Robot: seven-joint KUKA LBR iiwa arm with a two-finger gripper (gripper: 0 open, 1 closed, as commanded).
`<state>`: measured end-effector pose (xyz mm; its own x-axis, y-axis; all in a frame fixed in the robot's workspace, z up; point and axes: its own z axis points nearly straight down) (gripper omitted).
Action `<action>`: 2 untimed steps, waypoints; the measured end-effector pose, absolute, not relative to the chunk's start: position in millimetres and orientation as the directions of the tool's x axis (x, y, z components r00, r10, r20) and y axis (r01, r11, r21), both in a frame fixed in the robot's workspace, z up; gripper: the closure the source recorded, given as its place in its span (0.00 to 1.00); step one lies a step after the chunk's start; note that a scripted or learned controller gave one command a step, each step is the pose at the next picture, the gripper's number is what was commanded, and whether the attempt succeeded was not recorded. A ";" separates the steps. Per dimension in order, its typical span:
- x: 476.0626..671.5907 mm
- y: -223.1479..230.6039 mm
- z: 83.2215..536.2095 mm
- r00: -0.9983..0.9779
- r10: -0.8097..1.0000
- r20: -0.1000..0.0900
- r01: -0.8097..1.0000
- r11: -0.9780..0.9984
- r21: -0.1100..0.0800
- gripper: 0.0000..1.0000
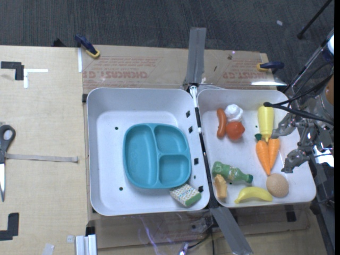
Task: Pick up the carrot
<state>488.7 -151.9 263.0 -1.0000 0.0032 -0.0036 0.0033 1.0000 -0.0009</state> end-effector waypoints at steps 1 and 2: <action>504.1 -172.2 184.0 -0.994 -0.113 -0.003 -0.113 0.994 -0.002 0.00; 533.2 -181.1 92.9 -0.998 -0.065 -0.005 -0.065 0.998 -0.001 0.00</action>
